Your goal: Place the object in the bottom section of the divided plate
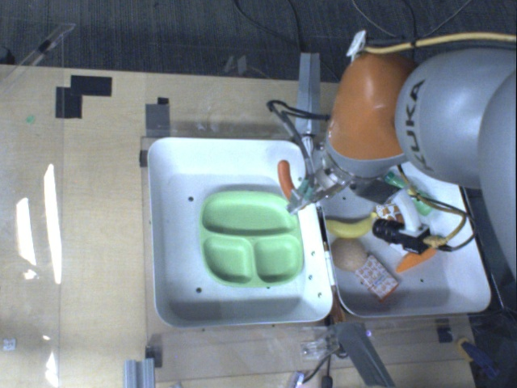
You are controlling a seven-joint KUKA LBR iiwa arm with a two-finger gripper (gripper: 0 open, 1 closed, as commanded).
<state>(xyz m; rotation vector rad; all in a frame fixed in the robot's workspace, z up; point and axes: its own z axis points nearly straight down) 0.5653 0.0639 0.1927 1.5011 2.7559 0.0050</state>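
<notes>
Transport is under way: a sausage [283, 178] is pinched by the end effector [297, 194] above the plate [252, 237]; lowering into the bottom section is called for next.

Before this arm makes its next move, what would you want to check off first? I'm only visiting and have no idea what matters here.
1. Thing in the grip: an orange sausage-like object sits at the gripper tip, but whether it is truly pinched between the fingers: cannot tell.
2. Green divided plate lying flat in the left bin: ok.
3. Plate sections free to receive the object: ok.
4. Gripper over the bottom section: not ok; it hangs at the plate's upper right edge, over the large top compartment's corner.
5. Clutter (banana, carrot and other things in the right bin) away from the plate: ok.
</notes>
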